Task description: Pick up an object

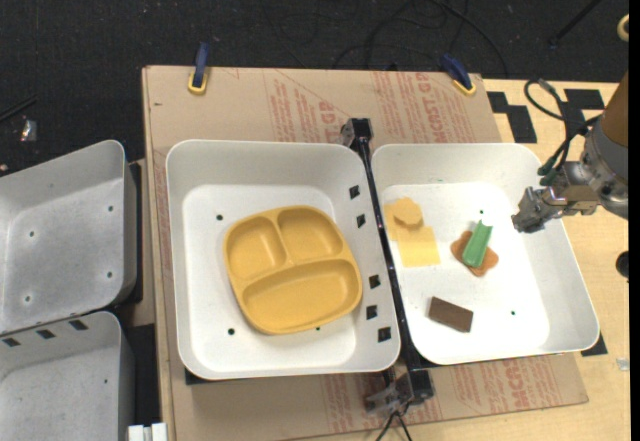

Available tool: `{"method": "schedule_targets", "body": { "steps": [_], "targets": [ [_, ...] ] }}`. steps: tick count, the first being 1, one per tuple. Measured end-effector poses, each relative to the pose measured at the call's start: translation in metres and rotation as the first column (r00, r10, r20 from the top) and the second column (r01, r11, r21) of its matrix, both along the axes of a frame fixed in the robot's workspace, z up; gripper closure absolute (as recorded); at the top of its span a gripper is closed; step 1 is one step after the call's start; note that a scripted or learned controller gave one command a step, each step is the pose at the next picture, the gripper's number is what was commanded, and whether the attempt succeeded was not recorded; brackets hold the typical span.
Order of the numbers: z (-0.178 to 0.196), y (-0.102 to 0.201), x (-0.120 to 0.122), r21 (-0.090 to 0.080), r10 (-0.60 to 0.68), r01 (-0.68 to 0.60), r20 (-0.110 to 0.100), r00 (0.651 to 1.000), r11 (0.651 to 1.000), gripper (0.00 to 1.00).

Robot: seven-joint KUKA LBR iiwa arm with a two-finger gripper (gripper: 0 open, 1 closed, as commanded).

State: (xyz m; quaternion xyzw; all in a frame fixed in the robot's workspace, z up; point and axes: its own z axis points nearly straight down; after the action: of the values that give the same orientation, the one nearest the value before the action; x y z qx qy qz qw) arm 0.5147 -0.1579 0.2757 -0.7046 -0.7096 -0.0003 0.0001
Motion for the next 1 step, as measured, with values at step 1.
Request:
{"method": "schedule_targets", "body": {
  "steps": [1],
  "targets": [
    [-0.0119,0.0598,0.0183,0.001,0.001,-0.001,-0.001,1.0,1.0,1.0]
  ]
}}
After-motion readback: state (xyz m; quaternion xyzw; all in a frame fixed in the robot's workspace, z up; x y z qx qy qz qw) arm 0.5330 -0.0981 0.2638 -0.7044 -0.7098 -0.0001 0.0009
